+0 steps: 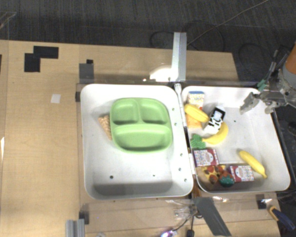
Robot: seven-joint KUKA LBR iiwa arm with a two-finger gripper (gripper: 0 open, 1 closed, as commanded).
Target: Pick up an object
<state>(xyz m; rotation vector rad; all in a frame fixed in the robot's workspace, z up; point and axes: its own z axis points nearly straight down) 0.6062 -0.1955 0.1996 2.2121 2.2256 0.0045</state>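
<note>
Pincer (pixel 257 107) spread, nothing between the two fingers, poised at the 2 o'clock corner of the right bin (pixel 281 157), over bare white floor. Hung from the grey arm (pixel 293 83), which enters from 3 o'clock with its orange band showing at the view's edge.

No object gripped. All loose objects lying in the right bin, well apart from the pincer, mostly toward 9 and 6 o'clock of that bin. At 11 o'clock, hard against the wall: small white carton (pixel 196 98). Just below it, a yellow piece (pixel 196 114), slanted. Touching that, toward 3 o'clock: black-and-white item (pixel 215 118), too small to identify. Under it, toward 6 o'clock, a curved banana (pixel 218 136), ends turned up. At 9 o'clock of the bin, beside the wall: small green toy (pixel 196 142). Toward 7 o'clock: a red-and-white carton (pixel 205 157), lying flat. At 6 o'clock, near the front wall: a heap of mixed-coloured bits (pixel 214 174), with a second red-and-white carton (pixel 240 173) just beside it toward 3 o'clock. Nearest the pincer, yet still well apart, toward 5 o'clock of the bin: a second banana (pixel 252 163), lying slantwise, alone on the bare floor.

Left bin (pixel 133 186): green divided plate (pixel 139 124) resting toward 12 o'clock, with a tan scrap (pixel 104 126) peeking from under its 9 o'clock edge.
</note>
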